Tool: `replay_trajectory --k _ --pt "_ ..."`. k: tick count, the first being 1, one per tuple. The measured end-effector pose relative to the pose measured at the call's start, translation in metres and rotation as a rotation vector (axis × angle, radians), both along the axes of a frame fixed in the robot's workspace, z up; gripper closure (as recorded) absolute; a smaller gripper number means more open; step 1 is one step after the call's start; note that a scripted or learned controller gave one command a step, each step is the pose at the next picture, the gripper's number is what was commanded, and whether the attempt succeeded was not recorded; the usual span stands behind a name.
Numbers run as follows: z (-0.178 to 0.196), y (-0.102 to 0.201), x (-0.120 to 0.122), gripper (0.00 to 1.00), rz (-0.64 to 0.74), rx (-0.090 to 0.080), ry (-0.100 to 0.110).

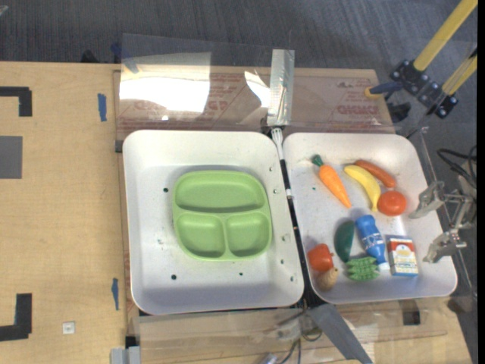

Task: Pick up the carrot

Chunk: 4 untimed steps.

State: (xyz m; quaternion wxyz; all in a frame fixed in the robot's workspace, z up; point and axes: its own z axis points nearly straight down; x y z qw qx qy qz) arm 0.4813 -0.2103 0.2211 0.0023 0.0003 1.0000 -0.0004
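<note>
On wooden counter (pixel 61 226): two white bins side by side. Left bin (pixel 144 203) holds green divided plate (pixel 222 214). Right bin (pixel 432 279) holds carrot (pixel 333 183), lying near bin's top-left, beside banana (pixel 366 183), apart from it. End effector (pixel 447 222) at right rim, fingers' state unclear. Grey floor (pixel 227 14) beyond.

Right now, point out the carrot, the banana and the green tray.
carrot (pixel 334 183), camera view, middle of its orange body
banana (pixel 364 182), camera view, middle of its curve
green tray (pixel 220 192), camera view, floor of its long compartment
</note>
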Motion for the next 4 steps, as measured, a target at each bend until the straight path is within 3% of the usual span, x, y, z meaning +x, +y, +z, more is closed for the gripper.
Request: replay_trajectory --k 1,2,3,4 --pt "-0.09 0.046 0.002 0.0 -0.154 0.002 -0.006" --pt "-0.087 0.089 0.072 0.0 -0.405 0.003 -0.002" --pt "-0.126 0.107 0.1 0.0 -0.45 0.002 -0.003" --pt "-0.132 0.117 0.161 0.0 -0.612 0.0 0.023"
